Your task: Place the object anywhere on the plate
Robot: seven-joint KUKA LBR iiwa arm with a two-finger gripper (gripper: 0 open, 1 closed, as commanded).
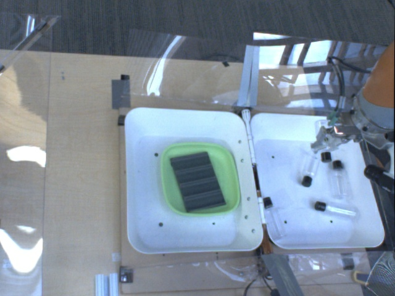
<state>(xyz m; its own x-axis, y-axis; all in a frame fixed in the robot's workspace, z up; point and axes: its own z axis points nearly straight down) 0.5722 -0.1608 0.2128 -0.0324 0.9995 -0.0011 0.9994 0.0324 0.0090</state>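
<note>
A square green plate (230,165) lies in the left bin (142,165). On it rests a dark grey ridged block (196,181), set slightly askew. My gripper (325,138) hangs over the far part of the right bin (284,134), well to the right of the plate. Just below it lie clear vials with black caps; the nearest ones are a vial (308,169) and another vial (337,177). I see nothing held in the gripper.
A third vial (334,209) lies near the right bin's front, and one more vial (273,217) lies by its left wall. The arm's orange band (379,82) and cables sit at the right edge. A metal post (249,76) stands behind the bins.
</note>
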